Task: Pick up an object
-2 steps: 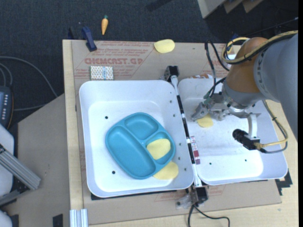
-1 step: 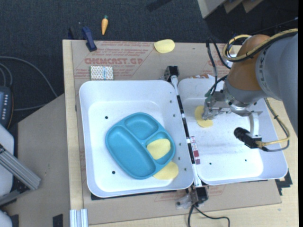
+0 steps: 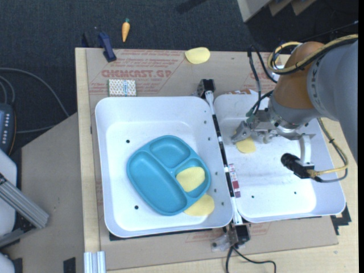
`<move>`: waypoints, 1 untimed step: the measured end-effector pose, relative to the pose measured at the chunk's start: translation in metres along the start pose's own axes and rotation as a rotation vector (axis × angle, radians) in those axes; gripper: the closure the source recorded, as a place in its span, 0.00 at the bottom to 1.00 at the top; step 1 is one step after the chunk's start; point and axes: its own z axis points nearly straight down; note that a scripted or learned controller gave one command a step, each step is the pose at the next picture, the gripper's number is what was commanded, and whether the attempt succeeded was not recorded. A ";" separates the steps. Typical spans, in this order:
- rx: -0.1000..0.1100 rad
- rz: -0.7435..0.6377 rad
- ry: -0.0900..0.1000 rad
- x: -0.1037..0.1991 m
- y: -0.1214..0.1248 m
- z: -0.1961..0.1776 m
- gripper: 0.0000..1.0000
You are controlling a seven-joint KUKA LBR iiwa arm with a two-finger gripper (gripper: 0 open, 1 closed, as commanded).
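Note:
My gripper hangs over the upper left part of the right bin, its fingers spread open and nothing between them. A small flat yellow piece lies on the bin floor just below the fingertips, right by them. In the left bin rests a blue divided plate with a yellow piece in its right compartment. A second yellow piece lies against the plate's lower right edge.
The grey arm with its orange band covers the right bin's upper right. A black connector with a yellow cable hangs over that bin's middle. On the bench behind the bins lie a yellow piece, a white packet and a blue item.

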 end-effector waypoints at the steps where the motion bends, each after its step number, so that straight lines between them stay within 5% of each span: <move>1: 0.002 0.000 -0.001 -0.009 -0.004 0.010 0.00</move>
